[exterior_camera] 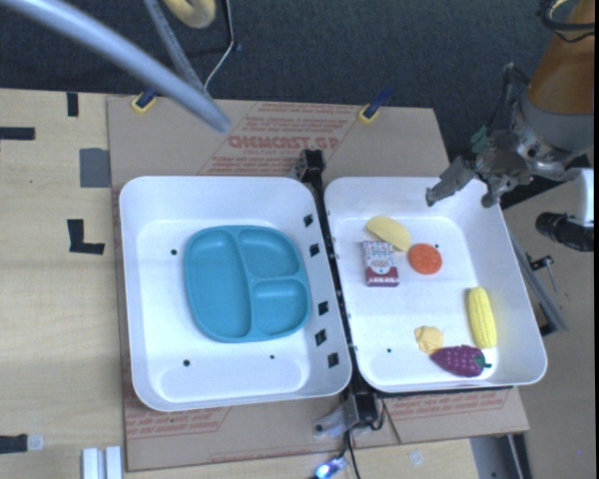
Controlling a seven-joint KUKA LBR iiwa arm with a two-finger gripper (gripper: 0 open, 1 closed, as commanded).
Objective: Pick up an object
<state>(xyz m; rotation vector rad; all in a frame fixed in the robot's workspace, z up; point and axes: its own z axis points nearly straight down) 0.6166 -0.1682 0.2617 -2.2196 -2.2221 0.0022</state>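
Observation:
The right bin (519, 297) holds a yellow lemon-like piece (387, 232), a small red and white box (380, 263), an orange-red round tomato (425, 258), a corn cob (481, 315), a small yellow-orange piece (428, 337) and a purple grape bunch (460, 360). My gripper (467, 190) hangs above the far right corner of that bin, apart from all the objects. Its two dark fingers (443, 189) are spread, with nothing between them.
The left bin (145, 267) bears a blue divided plate (248, 282). Black clips run along the seam between the bins (324, 267). A grey pole (110, 43) slants across the top left. Brown cardboard lies under both bins.

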